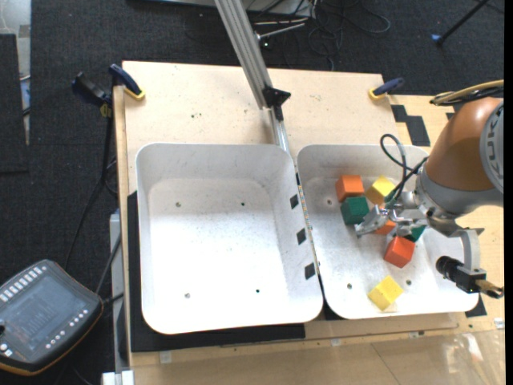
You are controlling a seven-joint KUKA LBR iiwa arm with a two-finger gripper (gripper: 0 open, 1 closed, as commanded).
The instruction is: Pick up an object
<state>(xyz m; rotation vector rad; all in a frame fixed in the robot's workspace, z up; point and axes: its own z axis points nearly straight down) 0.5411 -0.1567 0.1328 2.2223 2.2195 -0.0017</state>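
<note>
Bench, two white bins; right bin (353,299) holds coloured blocks. My gripper (375,224) sits low beside the green block (353,210); finger state unreadable.

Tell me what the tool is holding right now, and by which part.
Cannot be told: the tool is down among the blocks in the right bin, against the green block.

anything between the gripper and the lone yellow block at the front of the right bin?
Nothing visible. The yellow block sits alone on the right bin floor, in front of the gripper. The red block lies beside that path, not on it.
</note>
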